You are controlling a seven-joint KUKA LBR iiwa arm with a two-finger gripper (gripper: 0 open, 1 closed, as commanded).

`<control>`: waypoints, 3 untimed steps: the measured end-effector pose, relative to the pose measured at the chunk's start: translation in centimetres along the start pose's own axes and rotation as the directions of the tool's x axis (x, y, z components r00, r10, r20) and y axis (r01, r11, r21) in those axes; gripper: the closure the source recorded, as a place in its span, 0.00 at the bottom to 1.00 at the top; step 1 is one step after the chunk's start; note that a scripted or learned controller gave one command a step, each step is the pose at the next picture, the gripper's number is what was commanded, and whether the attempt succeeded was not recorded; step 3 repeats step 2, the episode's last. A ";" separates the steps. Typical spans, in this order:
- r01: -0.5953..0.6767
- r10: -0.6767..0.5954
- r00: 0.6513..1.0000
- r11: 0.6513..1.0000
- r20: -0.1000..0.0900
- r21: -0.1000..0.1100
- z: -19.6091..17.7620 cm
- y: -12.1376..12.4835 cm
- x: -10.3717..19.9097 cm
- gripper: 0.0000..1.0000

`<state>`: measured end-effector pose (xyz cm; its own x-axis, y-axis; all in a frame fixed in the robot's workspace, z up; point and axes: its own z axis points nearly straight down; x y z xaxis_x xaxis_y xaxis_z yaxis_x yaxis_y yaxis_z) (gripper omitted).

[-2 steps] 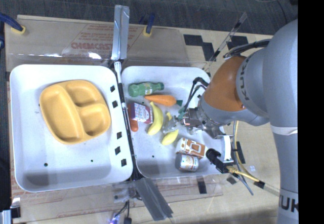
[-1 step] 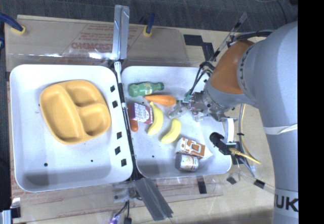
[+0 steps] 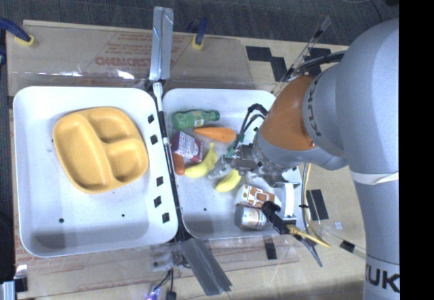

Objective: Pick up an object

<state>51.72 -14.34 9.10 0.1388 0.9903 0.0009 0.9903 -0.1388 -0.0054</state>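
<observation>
a dark ribbed floor surrounds a bench topped with brown cardboard (image 3: 203, 54). the left bin (image 3: 34, 224) holds a yellow divided tray (image 3: 100, 148). in the right bin (image 3: 203, 220) lie a green bottle (image 3: 195, 117), a carrot (image 3: 215, 134), a red packet (image 3: 186, 146), two yellow bananas (image 3: 203, 164) and a small can (image 3: 251, 218). the gripper (image 3: 239, 159) hangs over the bananas, its state impossible to tell beneath the orange band (image 3: 288, 119).

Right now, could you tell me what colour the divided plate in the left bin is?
Yellow, seen in the camera view: divided plate.
</observation>
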 end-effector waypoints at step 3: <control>0.008 -0.008 1.000 1.000 0.000 -0.003 -10.5 1.1 4.3 1.00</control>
